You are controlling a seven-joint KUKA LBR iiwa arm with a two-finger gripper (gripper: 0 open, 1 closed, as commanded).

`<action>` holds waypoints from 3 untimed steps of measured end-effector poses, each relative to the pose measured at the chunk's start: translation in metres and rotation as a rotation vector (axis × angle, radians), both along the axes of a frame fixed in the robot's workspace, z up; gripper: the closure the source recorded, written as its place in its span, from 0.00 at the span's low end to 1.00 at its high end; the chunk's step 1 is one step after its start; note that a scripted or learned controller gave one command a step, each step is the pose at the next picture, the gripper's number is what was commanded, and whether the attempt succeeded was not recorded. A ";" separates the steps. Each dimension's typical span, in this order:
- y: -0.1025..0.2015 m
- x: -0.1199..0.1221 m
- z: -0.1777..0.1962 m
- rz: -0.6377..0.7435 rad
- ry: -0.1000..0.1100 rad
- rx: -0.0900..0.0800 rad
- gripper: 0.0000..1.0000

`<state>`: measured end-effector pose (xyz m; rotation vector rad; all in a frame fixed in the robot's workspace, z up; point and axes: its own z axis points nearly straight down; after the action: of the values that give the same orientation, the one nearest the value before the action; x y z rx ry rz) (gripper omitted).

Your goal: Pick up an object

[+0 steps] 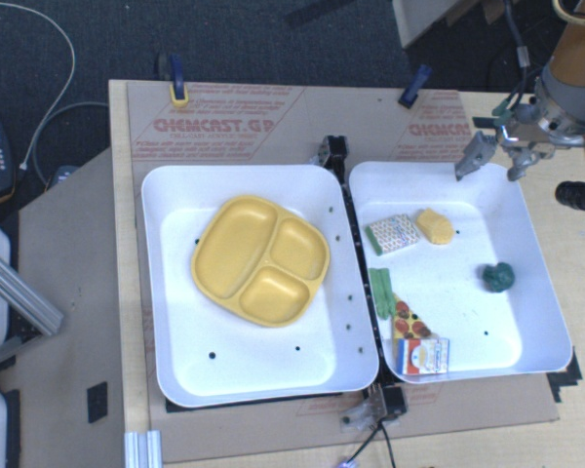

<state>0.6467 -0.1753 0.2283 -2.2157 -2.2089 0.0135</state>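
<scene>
Nothing picked yet. Gripper (494,162) hovers, jaws spread and holding nothing, over the right bin's (536,344) far edge. Yellow lump (434,226), green ball (498,277), packets lie below. All left: descend, grasp, lift.

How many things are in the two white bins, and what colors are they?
Yellow: 2, the divided plate and a small lump
Green: 2, a long strip and a dark round thing
Many colors: 2, a patterned packet and a little box
Total: 6
</scene>
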 end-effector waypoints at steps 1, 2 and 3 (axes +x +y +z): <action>0.001 0.003 0.009 0.004 -0.015 -0.003 0.00; 0.005 -0.003 -0.036 0.004 -0.010 -0.002 0.00; 0.006 -0.012 -0.083 0.003 -0.011 -0.002 0.00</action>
<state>0.6343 -0.1698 0.1455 -2.2187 -2.2190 0.0041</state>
